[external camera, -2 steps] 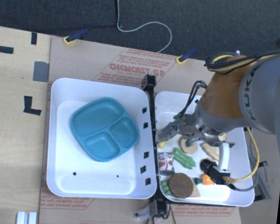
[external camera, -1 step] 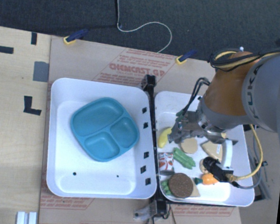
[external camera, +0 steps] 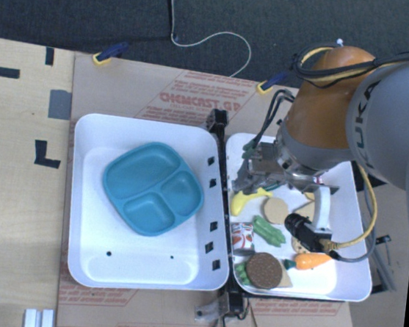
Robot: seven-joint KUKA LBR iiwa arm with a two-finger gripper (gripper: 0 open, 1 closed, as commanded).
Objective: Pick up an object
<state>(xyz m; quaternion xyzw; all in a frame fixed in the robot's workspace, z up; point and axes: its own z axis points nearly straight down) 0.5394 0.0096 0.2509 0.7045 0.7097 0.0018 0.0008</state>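
My gripper (external camera: 256, 179) hangs low in the right bin (external camera: 344, 287), at its left side, under the arm's orange band. Just below it lies a yellow banana-like piece (external camera: 246, 200). Beside that are a round tan cracker (external camera: 276, 210) and a green pod-like piece (external camera: 269, 230). Further toward the front edge sit a small red-and-white can (external camera: 242, 237), a dark brown patty (external camera: 263, 270) and an orange carrot (external camera: 311, 260). The arm's body covers the back half of this bin.
The left bin (external camera: 82, 255) holds a blue divided plate (external camera: 153, 187). A black divider with clips (external camera: 216, 190) runs between the two bins. Both bins rest on a cardboard sheet (external camera: 161, 94). A black and white fitting (external camera: 314, 223) and cables hang off the wrist over the right bin.
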